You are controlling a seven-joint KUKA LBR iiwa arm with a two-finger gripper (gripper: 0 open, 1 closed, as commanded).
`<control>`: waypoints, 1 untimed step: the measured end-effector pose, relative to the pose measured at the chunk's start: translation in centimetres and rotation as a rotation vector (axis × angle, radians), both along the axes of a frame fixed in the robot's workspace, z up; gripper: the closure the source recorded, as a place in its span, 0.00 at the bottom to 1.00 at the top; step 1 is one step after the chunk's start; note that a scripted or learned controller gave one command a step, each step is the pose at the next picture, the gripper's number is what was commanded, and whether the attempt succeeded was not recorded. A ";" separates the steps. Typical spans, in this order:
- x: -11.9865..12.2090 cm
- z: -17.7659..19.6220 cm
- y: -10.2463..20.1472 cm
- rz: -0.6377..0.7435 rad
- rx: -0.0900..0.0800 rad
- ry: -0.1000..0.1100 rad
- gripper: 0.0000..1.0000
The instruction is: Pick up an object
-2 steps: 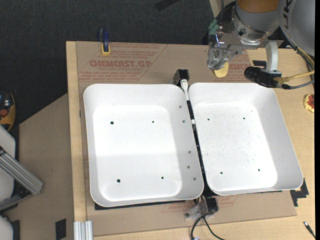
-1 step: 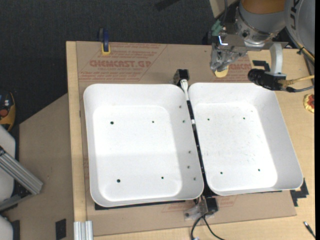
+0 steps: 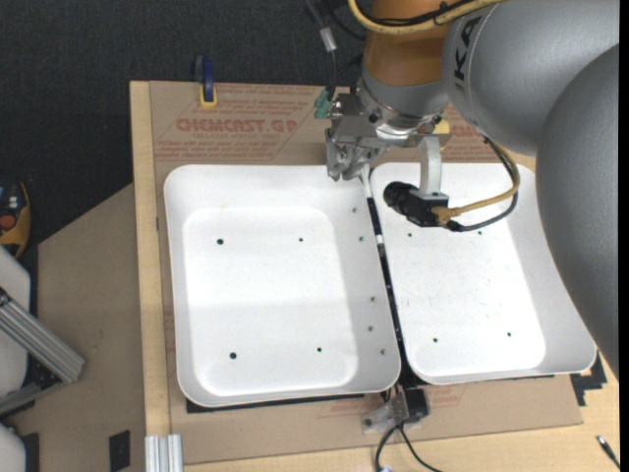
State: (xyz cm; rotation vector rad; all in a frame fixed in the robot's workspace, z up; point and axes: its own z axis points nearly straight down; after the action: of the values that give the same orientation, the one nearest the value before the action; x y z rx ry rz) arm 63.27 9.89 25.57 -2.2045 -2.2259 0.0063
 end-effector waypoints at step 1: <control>-1.2 4.2 -2.1 -0.010 -0.003 -0.013 1.00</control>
State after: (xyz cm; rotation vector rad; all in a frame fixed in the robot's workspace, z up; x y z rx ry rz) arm 62.09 7.82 29.73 -2.2240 -2.2224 -0.0039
